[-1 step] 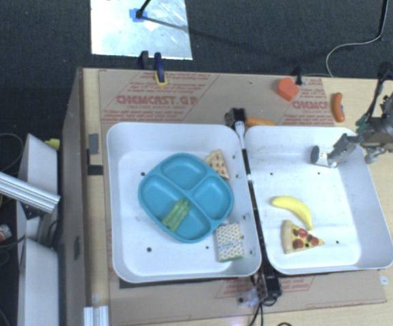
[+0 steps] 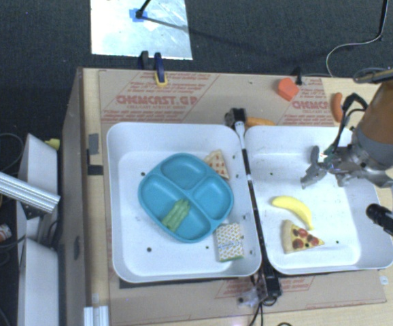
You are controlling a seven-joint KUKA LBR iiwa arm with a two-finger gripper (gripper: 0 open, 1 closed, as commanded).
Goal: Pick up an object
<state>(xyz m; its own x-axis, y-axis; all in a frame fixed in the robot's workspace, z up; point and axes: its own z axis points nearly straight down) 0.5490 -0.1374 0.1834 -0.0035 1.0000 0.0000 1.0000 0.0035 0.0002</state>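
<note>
Now | jaws (image 2: 313, 168) seemingly apart, holding nothing | banana (image 2: 293, 208) lies near, below them, untouched

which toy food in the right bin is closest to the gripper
The banana: it lies just below the gripper, while the pizza slice sits farther toward the bin's front.
</note>
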